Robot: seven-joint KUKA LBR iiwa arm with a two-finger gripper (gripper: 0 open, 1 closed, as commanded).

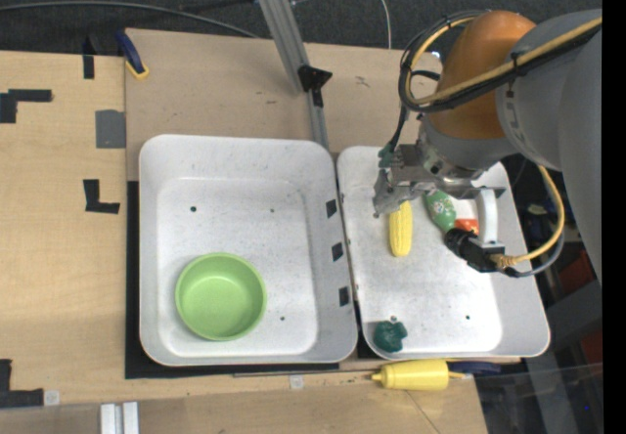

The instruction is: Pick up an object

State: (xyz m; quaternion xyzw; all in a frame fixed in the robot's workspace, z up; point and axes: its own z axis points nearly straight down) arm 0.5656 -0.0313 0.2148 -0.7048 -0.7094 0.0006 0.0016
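Observation:
A yellow corn cob (400, 230) lies in the right bin (430, 310), near its upper left. My gripper (388, 195) hangs right over the cob's upper end; whether it touches the cob cannot be made out. Just right of the cob, a green object (440, 210) with an orange piece (467, 225) beside it lies partly under the wrist. At the bin's front edge sits a small dark green item (391, 333).
The left bin (235, 168) holds a light green bowl (221, 295) at its front left. A yellow object (415, 375) lies on the bench just outside the right bin's front rim. A grey pole (284, 21) slants down to the gap between the bins.

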